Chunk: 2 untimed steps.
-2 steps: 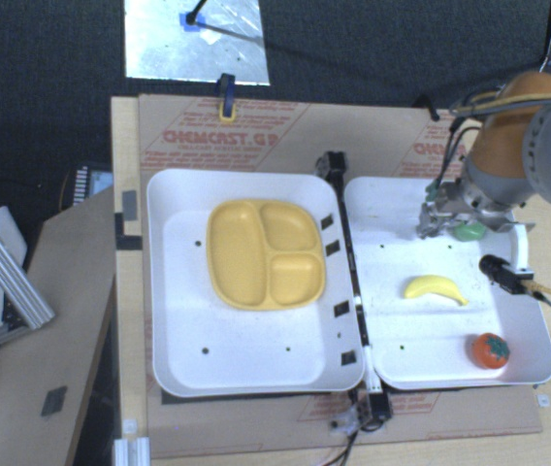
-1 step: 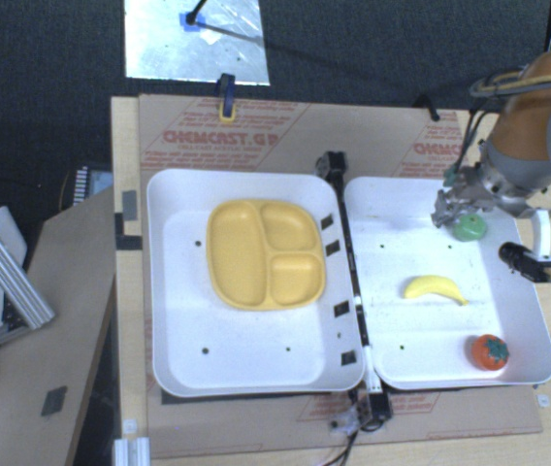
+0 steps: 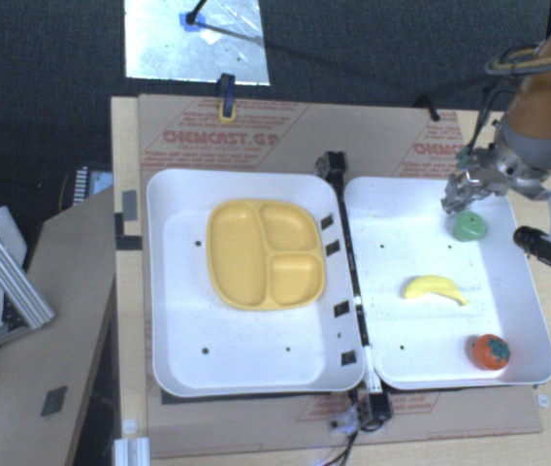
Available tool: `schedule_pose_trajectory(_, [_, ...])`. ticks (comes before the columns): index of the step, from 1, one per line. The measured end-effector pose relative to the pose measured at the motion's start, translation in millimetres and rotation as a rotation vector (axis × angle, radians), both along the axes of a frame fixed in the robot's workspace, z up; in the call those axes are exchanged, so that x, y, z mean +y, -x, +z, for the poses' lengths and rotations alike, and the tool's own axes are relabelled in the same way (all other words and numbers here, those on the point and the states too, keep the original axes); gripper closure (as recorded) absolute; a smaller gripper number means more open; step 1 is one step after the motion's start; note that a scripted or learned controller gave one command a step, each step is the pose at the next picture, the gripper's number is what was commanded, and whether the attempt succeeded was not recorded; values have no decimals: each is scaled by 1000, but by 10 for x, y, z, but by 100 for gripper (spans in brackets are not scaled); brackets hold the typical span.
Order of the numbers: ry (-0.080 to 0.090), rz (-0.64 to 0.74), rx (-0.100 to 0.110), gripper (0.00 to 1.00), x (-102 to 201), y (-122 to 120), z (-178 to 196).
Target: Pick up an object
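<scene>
Fingers (image 3: 450,202) on my gripper (image 3: 460,202) hung low over the far side of the right bin (image 3: 392,221), and I could not tell if they were spread apart or pinched together. Nothing showed between them. A little round green thing (image 3: 469,227) lay in the bin just below my gripper, very close to it, but I could not tell if we touched. A yellow banana (image 3: 435,289) lay in the middle of the same bin, well apart from me. A round orange-red thing (image 3: 490,351) with a bit of green on top sat in the near corner of that bin, by the rim. My arm (image 3: 547,105) came in from the right, with its orange band up high. The left bin (image 3: 183,299) was right beside the right one. It held a yellow tray (image 3: 264,253) with three parts, lying flat.
</scene>
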State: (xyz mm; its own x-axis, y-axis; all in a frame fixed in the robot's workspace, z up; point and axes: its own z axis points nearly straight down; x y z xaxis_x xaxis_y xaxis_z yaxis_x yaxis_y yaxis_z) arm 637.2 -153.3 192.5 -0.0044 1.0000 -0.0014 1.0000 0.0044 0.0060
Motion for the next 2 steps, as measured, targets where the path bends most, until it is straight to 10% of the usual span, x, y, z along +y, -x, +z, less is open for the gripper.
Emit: schedule_pose_trajectory(2, [-3, 5, 6, 100, 548, 147, 475])
